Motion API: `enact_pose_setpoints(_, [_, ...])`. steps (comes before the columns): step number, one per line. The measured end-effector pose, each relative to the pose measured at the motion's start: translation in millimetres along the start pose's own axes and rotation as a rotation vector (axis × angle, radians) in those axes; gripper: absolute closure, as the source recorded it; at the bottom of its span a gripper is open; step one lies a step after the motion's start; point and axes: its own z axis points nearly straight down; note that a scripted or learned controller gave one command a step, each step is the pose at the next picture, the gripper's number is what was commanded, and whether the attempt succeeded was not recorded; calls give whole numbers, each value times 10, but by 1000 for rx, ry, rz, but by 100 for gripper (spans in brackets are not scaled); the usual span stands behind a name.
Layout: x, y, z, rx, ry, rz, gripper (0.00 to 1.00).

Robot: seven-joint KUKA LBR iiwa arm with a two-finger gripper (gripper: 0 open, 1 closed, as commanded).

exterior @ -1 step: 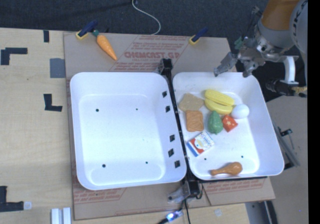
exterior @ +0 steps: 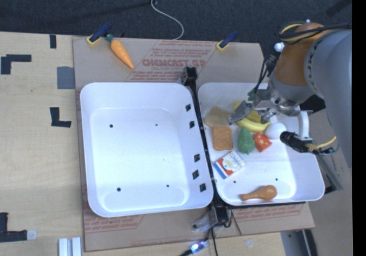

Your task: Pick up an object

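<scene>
Where cardboard (exterior: 171, 62) shows, red print reads "CHEMCAST".

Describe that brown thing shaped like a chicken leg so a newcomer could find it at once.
Start at the right bin, the one crowded with toys. Go to its near edge, farthest from the tool. The drumstick lies there alone, lengthwise along the rim. It is tan-brown with one fat end and one thin end, apart from the cluster of banana, green piece and small carton.

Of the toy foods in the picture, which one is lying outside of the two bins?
The orange carrot. It lies on the cardboard beyond the left bin, while the banana, the drumstick and the rest lie inside the right bin.
</scene>
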Motion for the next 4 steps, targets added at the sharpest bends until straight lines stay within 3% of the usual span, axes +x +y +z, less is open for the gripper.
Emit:
enact_pose_setpoints(1, [-352, -111, 227, -9, -2, 1, 0])
enact_pose_setpoints(2, [-329, -99, 106, -12, -2, -1, 100])
enact_pose_setpoints(3, [-321, -35, 219, -11, -1, -1, 100])
enact_pose_setpoints(4, [-329, 76, -315, -16, -2, -1, 100])
